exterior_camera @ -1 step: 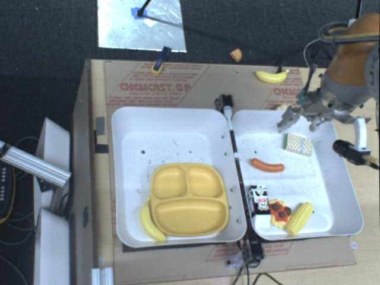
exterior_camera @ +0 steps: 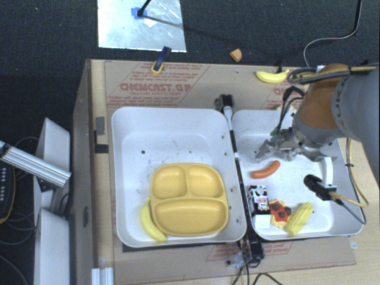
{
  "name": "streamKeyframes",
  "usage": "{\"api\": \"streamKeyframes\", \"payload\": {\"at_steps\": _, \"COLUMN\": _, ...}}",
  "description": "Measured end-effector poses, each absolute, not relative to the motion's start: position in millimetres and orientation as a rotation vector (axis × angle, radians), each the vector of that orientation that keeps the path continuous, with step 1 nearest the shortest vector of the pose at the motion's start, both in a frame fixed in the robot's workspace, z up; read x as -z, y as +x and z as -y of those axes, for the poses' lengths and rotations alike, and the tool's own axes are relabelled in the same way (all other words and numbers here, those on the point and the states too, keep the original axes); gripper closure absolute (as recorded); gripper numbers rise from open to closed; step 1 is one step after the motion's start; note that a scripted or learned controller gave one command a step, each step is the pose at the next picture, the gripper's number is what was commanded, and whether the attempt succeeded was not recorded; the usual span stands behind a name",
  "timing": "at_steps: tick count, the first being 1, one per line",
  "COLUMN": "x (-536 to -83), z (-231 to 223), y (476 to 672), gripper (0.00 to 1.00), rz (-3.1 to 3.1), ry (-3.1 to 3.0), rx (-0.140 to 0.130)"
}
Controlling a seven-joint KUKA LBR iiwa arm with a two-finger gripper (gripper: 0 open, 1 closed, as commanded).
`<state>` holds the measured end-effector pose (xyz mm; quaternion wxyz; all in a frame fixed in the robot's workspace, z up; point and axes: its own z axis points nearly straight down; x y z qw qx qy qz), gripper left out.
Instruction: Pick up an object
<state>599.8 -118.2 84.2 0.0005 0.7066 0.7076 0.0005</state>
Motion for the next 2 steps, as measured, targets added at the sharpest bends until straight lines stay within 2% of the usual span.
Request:
{"api": "streamKeyframes", "payload": {"at_steps": 1, "x": -84.2, "z": 99.0, "y": 568.6, "gripper": 0.0, "rz": -2.223, "ry": 2.22, "rx": -0.001}}
{"api": "streamKeyframes", "payload": {"at_steps": 2, "x": -94.8, "z": 99.2, "y": 569.3, "gripper": 1.0, "rz": -2.222, "ry": 2.218, "rx": -0.003}}
